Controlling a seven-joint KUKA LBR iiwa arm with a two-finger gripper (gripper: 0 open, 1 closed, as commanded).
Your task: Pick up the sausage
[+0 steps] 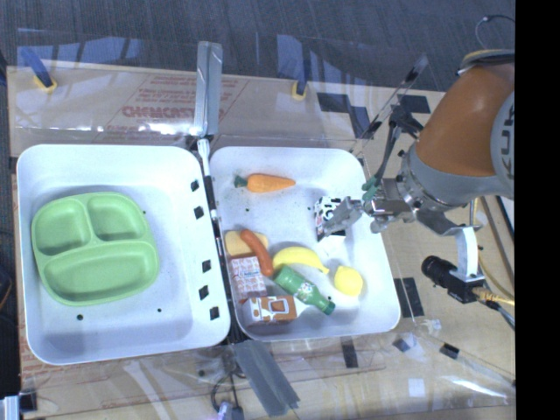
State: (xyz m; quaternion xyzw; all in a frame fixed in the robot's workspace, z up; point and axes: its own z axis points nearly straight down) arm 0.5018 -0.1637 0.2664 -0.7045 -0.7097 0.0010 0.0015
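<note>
White bins (376, 234) were seen side by side on the table. The sausage (255, 249) was found at the right bin's left side, touching a banana (299, 258) beside a green bottle (304, 290). The gripper (335, 218) was poised over the right side; its grip could not be told.

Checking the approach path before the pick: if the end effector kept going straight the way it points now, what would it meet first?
Probably the small black-and-white object just ahead of the end effector, not the sausage; depth is unclear.
</note>
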